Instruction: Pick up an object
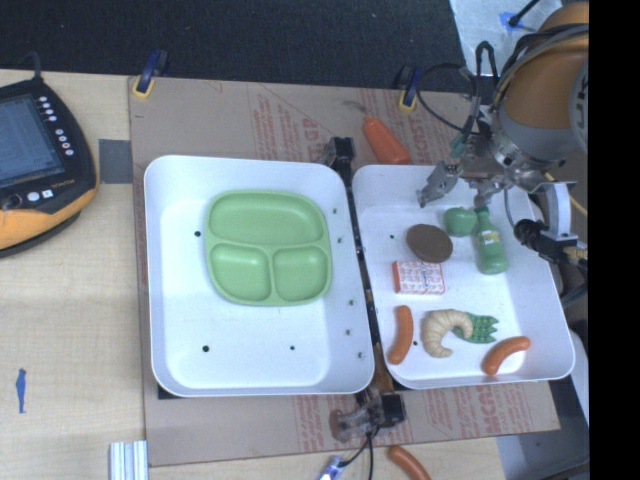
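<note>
The right bin (540, 298) holds several small items: a brown round disc (428, 242), a green bottle (490, 249), a small green lump (460, 220), a red-and-white box (418, 278), two sausages (401, 333) (505, 356), a croissant (447, 330) and a green leafy piece (482, 328). My gripper (458, 194) hangs over the bin's far part, just above the green lump and the bottle's top. It is open, with nothing between its fingers (432, 190).
The left bin (180, 348) carries a green divided plate (268, 246). An orange carrot (385, 140) lies on the cardboard beyond the bins, and another sausage (410, 460) lies near the front edge. A teach pendant (35, 158) rests at far left.
</note>
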### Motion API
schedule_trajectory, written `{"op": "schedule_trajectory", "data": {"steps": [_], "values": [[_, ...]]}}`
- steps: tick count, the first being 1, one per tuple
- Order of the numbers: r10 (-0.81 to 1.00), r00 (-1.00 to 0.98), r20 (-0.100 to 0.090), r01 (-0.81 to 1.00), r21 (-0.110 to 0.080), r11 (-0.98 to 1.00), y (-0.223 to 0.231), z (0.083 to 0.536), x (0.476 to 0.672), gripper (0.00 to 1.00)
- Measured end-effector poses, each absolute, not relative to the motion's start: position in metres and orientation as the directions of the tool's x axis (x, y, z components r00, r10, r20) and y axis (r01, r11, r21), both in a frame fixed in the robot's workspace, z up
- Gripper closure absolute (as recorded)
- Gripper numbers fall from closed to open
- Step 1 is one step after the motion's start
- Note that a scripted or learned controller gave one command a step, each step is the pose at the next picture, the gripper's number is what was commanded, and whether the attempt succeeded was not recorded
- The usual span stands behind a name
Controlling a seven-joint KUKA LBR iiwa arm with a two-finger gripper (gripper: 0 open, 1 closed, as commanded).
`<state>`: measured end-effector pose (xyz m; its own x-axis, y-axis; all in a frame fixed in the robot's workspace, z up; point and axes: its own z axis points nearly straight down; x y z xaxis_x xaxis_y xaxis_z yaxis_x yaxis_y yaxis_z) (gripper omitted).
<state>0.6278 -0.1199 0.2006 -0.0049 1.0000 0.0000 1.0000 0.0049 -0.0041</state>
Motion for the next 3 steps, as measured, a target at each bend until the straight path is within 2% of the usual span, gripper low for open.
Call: {"op": "schedule_trajectory", "data": {"steps": [1, 2, 3], "values": [[1.000, -0.005, -0.001, 1.000, -0.007, 0.005, -0.142, 0.090, 0.625, 0.00], [1.000, -0.008, -0.004, 1.000, -0.003, 0.008, -0.143, 0.103, 0.627, 1.00], [1.000, -0.008, -0.005, 1.000, -0.003, 0.008, -0.143, 0.103, 0.626, 0.00]]}}
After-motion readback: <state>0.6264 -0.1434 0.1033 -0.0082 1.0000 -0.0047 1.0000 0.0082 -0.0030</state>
